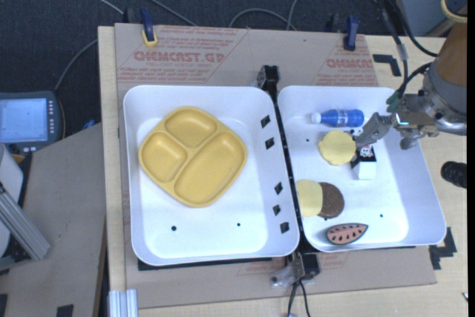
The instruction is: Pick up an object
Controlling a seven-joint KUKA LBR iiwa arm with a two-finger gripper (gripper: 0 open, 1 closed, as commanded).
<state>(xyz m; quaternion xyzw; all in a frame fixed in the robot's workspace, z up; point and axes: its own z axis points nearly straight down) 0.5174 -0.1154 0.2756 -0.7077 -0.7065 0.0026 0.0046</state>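
I see a divided plate (193, 155) in the left bin (141, 234); bottle (338, 117), cookie (329, 201) and melon slice (347, 234) lie in the right bin (415, 204).

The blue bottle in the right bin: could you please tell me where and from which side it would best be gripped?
Probably across the middle of the blue bottle, coming straight down from above. It lies on its side along the far wall of the right bin, white cap toward the divider, so fingers closing across its round body, front and back, should fit. The yellow disc sits close in front, leaving little room there.

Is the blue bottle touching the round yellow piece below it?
Apart. In the camera view, white bin floor shows between the blue bottle and the round yellow piece.
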